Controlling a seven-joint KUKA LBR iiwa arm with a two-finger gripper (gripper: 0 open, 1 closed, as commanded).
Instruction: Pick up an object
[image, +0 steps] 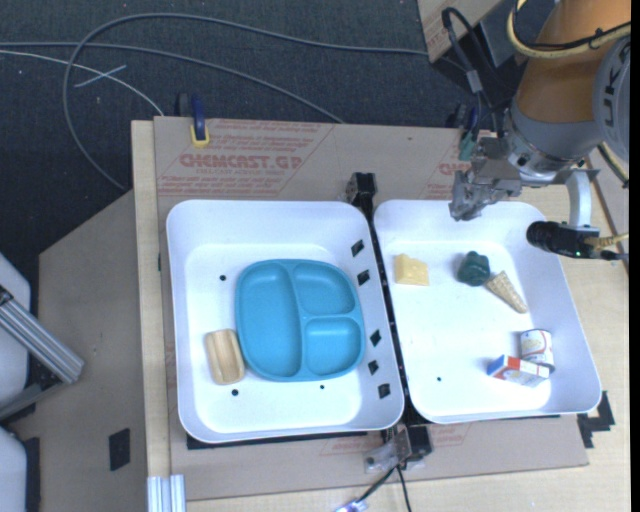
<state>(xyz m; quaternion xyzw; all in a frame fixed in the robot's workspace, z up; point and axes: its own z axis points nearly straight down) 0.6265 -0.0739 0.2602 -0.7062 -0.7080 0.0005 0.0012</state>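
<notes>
Hanging over the far edge of the right bin (560, 300), the gripper (468, 203) is seen at the end of the grey arm (560, 70), whose orange band is cut off by the top of the view. Whether anything is pinched cannot be told, since the metal tip is small and blurred against the bin's rim; no object is seen between the tips, and how the jaws stand cannot be made out. Four things are spread on the floor of the right bin: a pale yellow wedge (410, 270) near the divider, a dark teal lump (474, 267) touching a tan cone (508, 291) nearer the middle, and a small red, white and blue carton (527, 358) toward the near right corner. All of them lie well apart from the gripper. In the left bin (190, 250) a blue divided plate (298, 318) is laid flat, with a tan bread-like piece (224, 356) just beside its left edge. Both bins are set on a cardboard sheet (250, 155) printed in red, which is held at its far edge by a blue and yellow clamp (199, 120). Dark carpet (120, 100) is spread beyond the bench, and thin pale cables (100, 60) are looped across it. A black fitting (555, 238) is seen at the right bin's far right rim.
</notes>
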